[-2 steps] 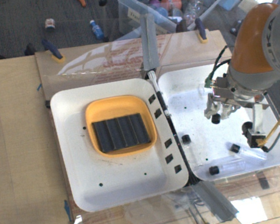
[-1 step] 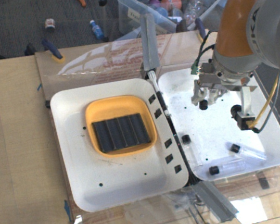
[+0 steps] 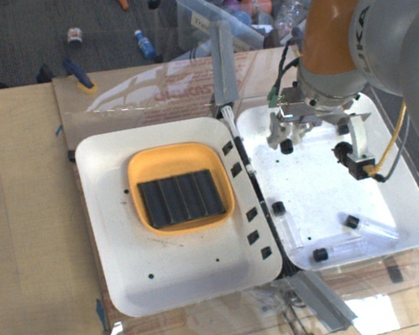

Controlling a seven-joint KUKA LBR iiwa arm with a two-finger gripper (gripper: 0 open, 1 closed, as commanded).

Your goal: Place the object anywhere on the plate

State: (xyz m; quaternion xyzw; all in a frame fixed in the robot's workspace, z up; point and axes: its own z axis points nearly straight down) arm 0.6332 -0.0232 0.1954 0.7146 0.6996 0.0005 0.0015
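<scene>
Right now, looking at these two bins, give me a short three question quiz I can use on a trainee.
1. True or false: the dark ridged block lies on the yellow plate.
2. Which bin is the gripper over? A) the left bin B) the right bin C) neither
3. Fill in: two clear tubes with black caps lie near the ______ edge of the right bin, one beside the other.

Key
1. True; the block sits in the plate, inside the left bin.
2. B
3. Front, the edge nearest the camera.
</scene>
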